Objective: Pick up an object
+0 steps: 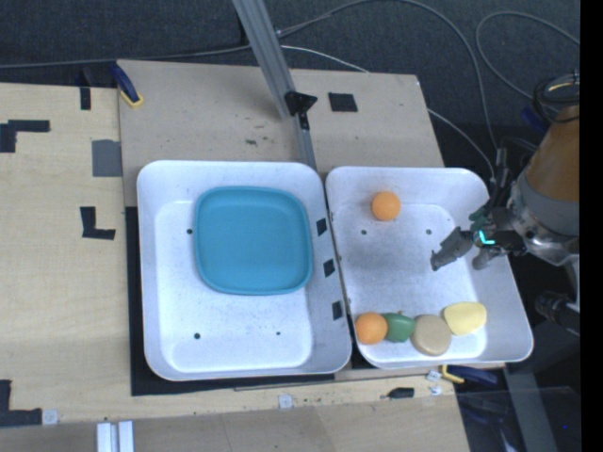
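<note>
Over the right bin's [499,281] right side hangs the claw [465,250], its fingers spread apart with nothing between them. An orange ball [384,206] lies near the far wall (well apart from the rest). Along the near wall sit another orange ball [370,328], a green piece [399,327], a beige piece [432,335] and a yellow piece [464,317]. The left bin [170,281] holds a blue plate [252,240].

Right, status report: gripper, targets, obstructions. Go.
Gripper open over right bin, holding nothing. Orange ball lies alone; second orange ball crowded by green piece. Path clear.
</note>
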`<state>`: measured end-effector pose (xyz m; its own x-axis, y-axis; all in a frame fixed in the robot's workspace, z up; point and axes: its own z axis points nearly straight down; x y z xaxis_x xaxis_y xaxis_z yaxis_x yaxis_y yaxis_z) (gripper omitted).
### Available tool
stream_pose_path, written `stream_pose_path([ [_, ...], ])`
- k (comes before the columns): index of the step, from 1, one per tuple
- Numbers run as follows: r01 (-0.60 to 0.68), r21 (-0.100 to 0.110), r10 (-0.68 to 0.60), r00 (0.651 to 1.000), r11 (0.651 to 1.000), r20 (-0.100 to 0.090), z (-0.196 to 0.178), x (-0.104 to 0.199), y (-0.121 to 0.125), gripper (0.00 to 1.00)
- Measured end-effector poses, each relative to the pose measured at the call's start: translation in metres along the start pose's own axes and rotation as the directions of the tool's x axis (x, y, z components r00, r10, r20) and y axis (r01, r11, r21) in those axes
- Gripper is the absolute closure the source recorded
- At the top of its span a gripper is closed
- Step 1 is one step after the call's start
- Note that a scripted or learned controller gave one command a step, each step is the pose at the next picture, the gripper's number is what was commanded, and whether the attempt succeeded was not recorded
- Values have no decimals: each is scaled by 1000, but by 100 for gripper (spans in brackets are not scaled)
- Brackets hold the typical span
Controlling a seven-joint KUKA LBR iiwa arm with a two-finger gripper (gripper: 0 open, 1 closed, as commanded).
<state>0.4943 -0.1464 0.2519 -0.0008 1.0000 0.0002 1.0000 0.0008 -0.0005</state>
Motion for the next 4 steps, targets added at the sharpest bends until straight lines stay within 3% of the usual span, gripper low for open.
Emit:
stream_pose_path([
  [1, 0, 0, 0, 1000, 1000, 0, 0, 0, 0, 0],
  [3, -1, 6, 1, 1000, 1000, -1, 125, 5, -3, 0],
  [4, -1, -1, 1, 1000, 1000, 0, 163, 5, -3, 0],
])
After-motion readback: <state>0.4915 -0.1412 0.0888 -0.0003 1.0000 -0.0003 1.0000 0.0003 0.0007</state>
